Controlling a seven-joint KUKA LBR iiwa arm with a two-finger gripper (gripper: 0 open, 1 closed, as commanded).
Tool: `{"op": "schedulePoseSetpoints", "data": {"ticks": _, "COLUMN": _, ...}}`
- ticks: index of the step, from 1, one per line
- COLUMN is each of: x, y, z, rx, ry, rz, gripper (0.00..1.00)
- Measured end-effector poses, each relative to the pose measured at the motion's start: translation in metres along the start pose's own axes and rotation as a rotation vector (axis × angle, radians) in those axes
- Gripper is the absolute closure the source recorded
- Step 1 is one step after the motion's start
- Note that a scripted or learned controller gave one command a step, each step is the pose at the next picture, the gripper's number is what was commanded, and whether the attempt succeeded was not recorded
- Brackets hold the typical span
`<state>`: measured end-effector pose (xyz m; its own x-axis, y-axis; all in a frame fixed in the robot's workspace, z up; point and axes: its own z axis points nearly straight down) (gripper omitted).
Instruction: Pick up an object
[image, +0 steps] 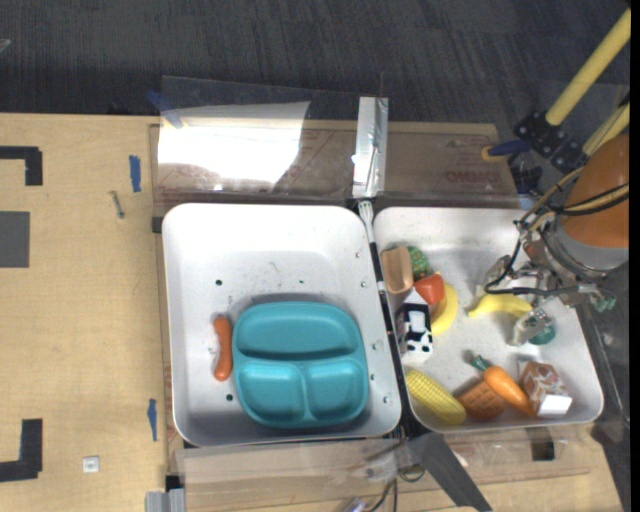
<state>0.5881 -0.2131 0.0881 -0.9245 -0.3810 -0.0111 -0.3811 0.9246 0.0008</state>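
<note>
Arm (600, 215): cut off by right edge. Gripper (535, 318): blurred among cables. Yellow item (500, 305): partly hidden beneath it.

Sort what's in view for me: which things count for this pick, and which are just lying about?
In play:
- gripper, low in the right bin
- banana beside it
- carrot, corn, cow toy, all pickable

Lying about:
- teal divided tray in the left bin
- orange sausage beside the tray
</note>
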Motion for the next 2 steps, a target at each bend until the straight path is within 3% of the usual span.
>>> {"op": "schedulePoseSetpoints", "data": {"ticks": 1, "x": 0.068, "y": 0.02, "z": -0.001, "rx": 0.005, "ry": 0.003, "rz": 0.039, "gripper": 0.0}}
{"op": "schedulePoseSetpoints", "data": {"ticks": 2, "x": 0.068, "y": 0.079, "z": -0.002, "rx": 0.007, "ry": -0.003, "rz": 0.04, "gripper": 0.0}}
